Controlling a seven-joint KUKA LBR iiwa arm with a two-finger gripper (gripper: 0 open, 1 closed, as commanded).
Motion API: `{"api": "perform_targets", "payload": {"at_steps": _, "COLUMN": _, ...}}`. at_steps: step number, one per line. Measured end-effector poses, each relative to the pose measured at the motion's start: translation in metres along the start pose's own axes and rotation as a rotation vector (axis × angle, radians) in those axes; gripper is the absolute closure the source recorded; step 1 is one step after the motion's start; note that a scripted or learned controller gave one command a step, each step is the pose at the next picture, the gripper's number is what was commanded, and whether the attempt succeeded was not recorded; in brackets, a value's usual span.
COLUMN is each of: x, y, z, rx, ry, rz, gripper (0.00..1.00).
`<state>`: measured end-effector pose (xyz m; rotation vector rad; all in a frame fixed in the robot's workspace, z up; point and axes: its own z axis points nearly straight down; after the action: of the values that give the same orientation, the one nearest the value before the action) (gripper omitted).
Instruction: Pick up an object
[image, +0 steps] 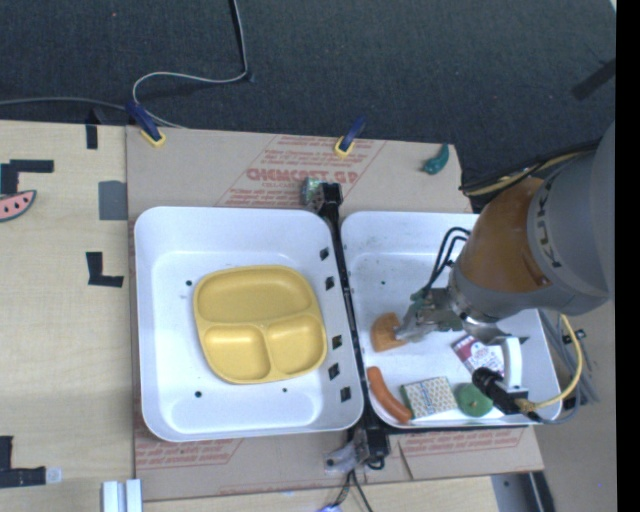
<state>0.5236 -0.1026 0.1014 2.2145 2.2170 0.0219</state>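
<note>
Arm (540, 250): reaches in over the right bin (390, 240), grey with orange band.
Yellow tray (260, 325): lies in the left bin (160, 300), well away from the gripper, across the divider.
Orange piece (384, 333): just at the gripper's tip, leftward; likely light and stiff, possibly slick; its long axis seems to run up-down in view, so pinching across the narrow width looks best.
Gripper (415, 322): low at the orange piece; whether it is parted or closed cannot be made out.
</note>
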Motion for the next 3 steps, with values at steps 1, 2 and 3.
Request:
{"api": "perform_targets", "payload": {"at_steps": 1, "x": 0.0001, "y": -0.0009, "z": 0.0013, "rx": 0.003, "ry": 0.0, "rz": 0.0, "gripper": 0.0}}
{"api": "perform_targets", "payload": {"at_steps": 2, "x": 0.0016, "y": -0.0002, "z": -0.0084, "rx": 0.004, "ry": 0.004, "rz": -0.001, "gripper": 1.0}}
{"api": "perform_targets", "payload": {"at_steps": 3, "x": 0.0016, "y": -0.0003, "z": -0.0083, "rx": 0.004, "ry": 0.004, "rz": 0.0, "gripper": 0.0}}
